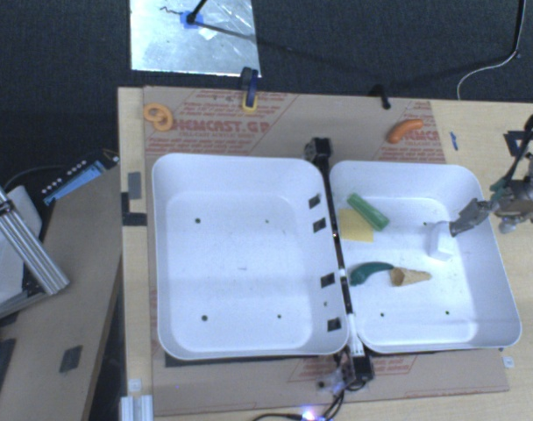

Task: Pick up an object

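White plastic forms the two shallow bins we see side by side on the bench (82,261): the left bin (240,253) and the right bin (477,314). Over the right bin's far-right rim, the arm (525,196) reaches in low from the right, its gripper (464,220) slanting down and leftward toward the bin floor. We cannot tell whether the fingers are parted or closed. Just left of and below the tip sits a small white block (437,239). Near the divider we find a yellow sponge (354,226) with a green block (368,210) resting across its corner. Below lie a dark green curved piece (368,273) and a tan cone (410,277), close together.
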{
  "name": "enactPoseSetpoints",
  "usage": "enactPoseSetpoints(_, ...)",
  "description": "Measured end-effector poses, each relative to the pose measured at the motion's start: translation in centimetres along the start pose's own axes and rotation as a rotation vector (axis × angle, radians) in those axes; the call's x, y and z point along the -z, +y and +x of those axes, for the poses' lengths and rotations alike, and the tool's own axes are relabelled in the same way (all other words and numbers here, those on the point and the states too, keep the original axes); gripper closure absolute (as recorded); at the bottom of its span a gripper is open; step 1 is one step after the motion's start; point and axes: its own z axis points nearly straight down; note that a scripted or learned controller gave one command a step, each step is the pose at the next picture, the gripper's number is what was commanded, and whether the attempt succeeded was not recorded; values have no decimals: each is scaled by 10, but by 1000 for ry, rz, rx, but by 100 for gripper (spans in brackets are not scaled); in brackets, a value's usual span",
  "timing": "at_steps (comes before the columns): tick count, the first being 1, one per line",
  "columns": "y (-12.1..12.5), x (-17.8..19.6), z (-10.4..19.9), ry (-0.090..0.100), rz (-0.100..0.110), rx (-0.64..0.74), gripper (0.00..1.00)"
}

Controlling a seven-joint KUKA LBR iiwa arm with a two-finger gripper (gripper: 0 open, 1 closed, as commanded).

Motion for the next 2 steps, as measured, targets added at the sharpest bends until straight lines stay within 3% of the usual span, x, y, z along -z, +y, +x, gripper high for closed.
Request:
enactPoseSetpoints(1, 1, 11, 0, -1, -4, 4, 100)
enactPoseSetpoints(2, 26, 143, 5, -6, -17, 4, 100)
